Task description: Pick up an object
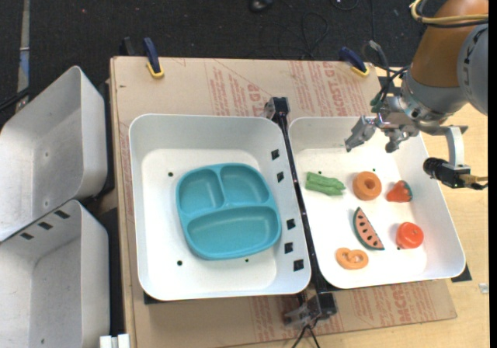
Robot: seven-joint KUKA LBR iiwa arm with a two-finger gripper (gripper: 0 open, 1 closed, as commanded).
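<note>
Orange doughnut [366, 185]: lying in the right bin [443, 261], between green pepper [324, 183] and strawberry [399, 192].
Gripper [374, 140]: hovering over the bin's far edge, fingers spreading apart, grasping nothing.
Watermelon slice [366, 229]: resting nearer the camera.
Left bin [147, 183]: carrying a teal tray [228, 210].

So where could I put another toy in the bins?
Bare patches: the left bin floor around the blue tray, mostly its upper corners, and the right bin near corner below the tomato. It's crowded mid-bin, around the donut, strawberry and watermelon slice.
</note>
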